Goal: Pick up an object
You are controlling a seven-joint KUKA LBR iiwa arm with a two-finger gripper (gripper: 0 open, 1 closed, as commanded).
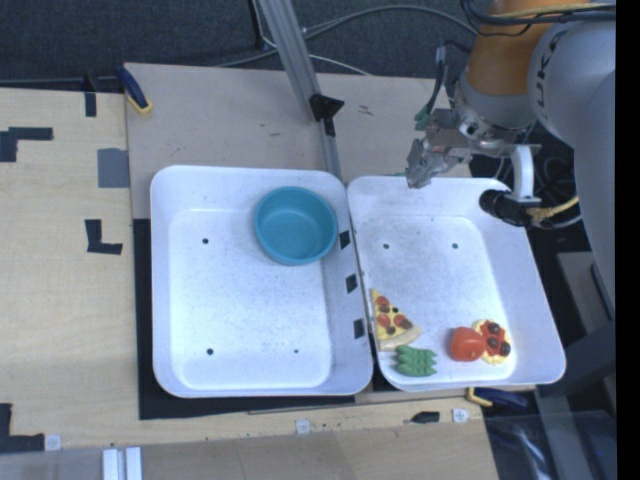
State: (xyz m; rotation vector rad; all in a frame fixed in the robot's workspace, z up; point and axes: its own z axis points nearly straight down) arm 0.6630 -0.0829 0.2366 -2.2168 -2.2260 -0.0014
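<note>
The right bin (455, 268) holds a pizza slice toy (390, 320) at its near left corner. A green leafy toy (416, 362) lies just in front of the slice. A red tomato (465, 343) rests beside a yellow toy with dark spots (493, 340) at the near right. A blue bowl (294, 224) stands in the left bin (240, 318), at its far right. My gripper (421, 171) hangs over the far edge of the right bin, well away from the toys. Nothing shows between its fingers.
A slanted metal pole (298, 58) crosses the bench behind the bins and ends near their shared far corner. Black cables (515, 208) run by the right bin's far right corner. Dark tape marks (100, 236) dot the bench at left.
</note>
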